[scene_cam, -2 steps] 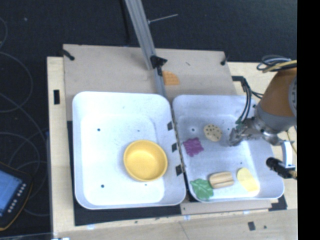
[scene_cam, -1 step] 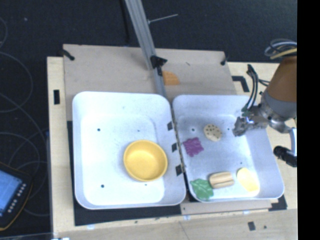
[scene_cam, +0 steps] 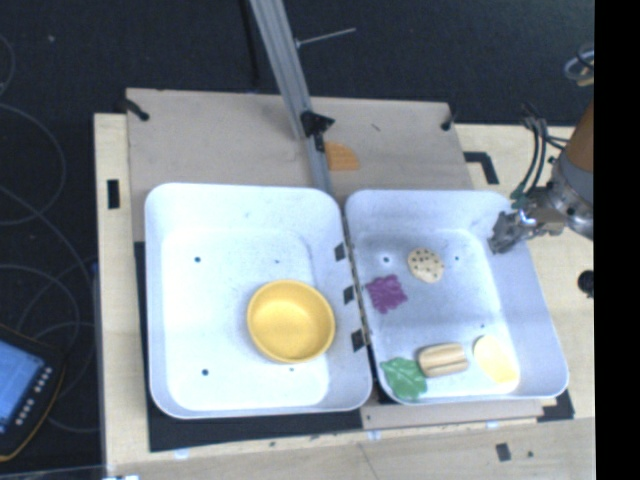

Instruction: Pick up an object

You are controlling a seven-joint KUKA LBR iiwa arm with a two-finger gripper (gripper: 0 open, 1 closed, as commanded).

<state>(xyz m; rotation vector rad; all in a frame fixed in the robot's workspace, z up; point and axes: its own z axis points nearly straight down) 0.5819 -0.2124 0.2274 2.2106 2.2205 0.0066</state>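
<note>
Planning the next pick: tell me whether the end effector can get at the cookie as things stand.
Probably yes. The end effector sits at the right bin's upper right rim, and the cookie lies apart from the other items with bare floor between.

Two shallow white bins sat side by side on the bench: the left bin (scene_cam: 180, 218) and the right bin (scene_cam: 520, 298). The left bin held one thing, a single yellow bowl (scene_cam: 290, 320). The right bin held five things, one of each kind: one round speckled cookie (scene_cam: 426, 264), one purple piece (scene_cam: 385, 293), one green leafy piece (scene_cam: 402, 377), one tan bread roll (scene_cam: 443, 359) and one pale yellow piece (scene_cam: 494, 357). That made six loose objects across the two bins. One grey arm reached in at the right, carrying one gripper (scene_cam: 507, 230). One dark tablet with a lit screen (scene_cam: 20, 383) lay at the lower left.
</note>
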